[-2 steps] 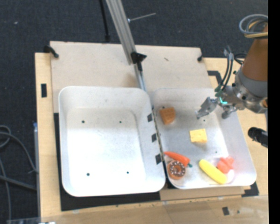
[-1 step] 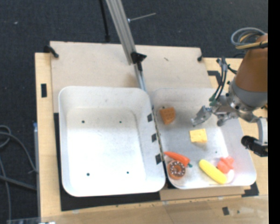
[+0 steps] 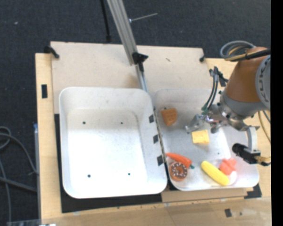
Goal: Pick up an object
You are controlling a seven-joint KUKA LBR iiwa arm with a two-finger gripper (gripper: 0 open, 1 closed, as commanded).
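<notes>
The gripper (image 3: 203, 122) hangs in the right bin (image 3: 179, 98), just above the yellow block (image 3: 200, 137); its fingers seem slightly apart, but I cannot tell for sure.

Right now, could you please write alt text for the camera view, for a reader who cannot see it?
A grey-and-orange robot arm reaches from the right over the right bin, its gripper just above a yellow block. That bin also holds a brown piece, a carrot, a round chocolate-coloured item, a banana and a red-orange piece.
</notes>
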